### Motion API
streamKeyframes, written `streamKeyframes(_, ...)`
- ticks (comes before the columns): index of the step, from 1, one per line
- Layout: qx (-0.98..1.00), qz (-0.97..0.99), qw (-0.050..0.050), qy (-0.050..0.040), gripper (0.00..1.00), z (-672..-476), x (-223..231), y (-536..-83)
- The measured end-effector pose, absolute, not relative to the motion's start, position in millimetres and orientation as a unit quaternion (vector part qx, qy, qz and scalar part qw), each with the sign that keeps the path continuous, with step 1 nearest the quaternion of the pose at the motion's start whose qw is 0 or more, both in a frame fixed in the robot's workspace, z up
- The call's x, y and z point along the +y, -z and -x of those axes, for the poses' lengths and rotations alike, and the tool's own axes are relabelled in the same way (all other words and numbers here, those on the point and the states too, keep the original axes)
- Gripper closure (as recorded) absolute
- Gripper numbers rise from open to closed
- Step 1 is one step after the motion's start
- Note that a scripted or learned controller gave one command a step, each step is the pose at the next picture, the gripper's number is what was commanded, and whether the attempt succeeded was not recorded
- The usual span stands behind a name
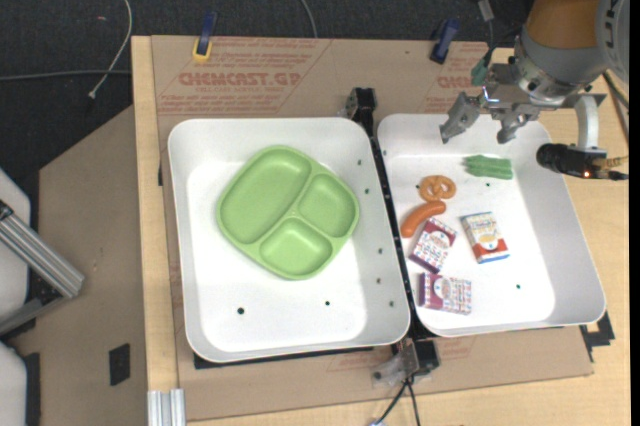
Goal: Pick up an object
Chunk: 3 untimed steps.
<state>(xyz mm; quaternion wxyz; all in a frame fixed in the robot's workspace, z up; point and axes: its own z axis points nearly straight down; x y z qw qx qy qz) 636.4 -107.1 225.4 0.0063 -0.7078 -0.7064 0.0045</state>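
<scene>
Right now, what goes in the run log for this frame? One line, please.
gripper: open, above right bin far end, holding nothing | nearest: green item | also in bin: pretzel, sausage | left bin: green plate

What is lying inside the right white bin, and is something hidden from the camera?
The right white bin holds a green piece, a pretzel, an orange sausage and three small cartons. The end effector hangs over its far edge, covering part of that rim.
</scene>
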Motion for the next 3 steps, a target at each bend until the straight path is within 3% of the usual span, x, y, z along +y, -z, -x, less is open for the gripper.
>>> streamKeyframes(1,-0.707,0.707,0.001,0.0000,0.00,-639.0,-107,-234)
streamKeyframes(3,-0.707,0.707,0.003,-0.0012,0.00,-627.3,-96,-127)
